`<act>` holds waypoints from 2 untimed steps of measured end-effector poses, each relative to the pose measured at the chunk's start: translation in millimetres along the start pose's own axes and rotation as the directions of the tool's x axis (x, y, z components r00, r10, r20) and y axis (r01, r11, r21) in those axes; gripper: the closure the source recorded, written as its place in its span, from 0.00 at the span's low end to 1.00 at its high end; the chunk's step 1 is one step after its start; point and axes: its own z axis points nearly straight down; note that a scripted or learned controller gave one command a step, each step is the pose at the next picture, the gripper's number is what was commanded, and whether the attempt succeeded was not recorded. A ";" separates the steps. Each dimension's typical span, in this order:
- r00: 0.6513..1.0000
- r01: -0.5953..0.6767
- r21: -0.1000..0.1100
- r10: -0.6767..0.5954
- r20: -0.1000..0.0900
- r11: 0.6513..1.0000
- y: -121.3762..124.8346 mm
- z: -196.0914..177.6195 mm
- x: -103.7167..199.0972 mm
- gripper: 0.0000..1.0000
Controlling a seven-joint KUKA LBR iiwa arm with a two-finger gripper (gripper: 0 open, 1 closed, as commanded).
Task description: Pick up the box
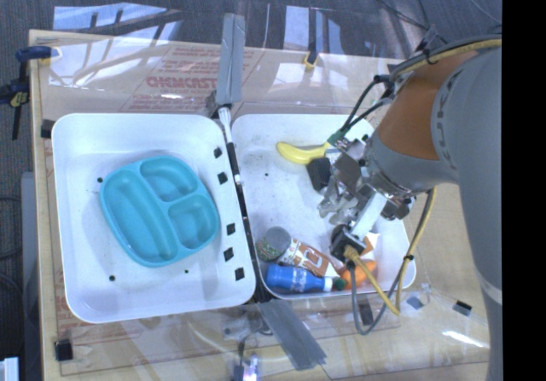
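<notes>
Your pincer [341,216] hangs over the middle of the right bin [271,192], open or closed you cannot tell, while the box [312,259] lies flat just frontward of it near the bin's front edge, its long axis slanting beside the blue bottle [299,279].

- The divided tray [159,210] looked like smooth, glossy plastic.
- The left bin [75,158] was white plastic, faintly shiny.
- The box [309,258] looked like printed card.
- The bottle [294,279] was glossy plastic.
</notes>
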 end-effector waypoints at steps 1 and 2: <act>0.970 -0.242 0.003 0.242 0.000 0.970 -31.5 50.9 31.3 1.00; 0.911 -0.413 0.001 0.413 -0.002 0.911 -38.3 9.3 38.3 1.00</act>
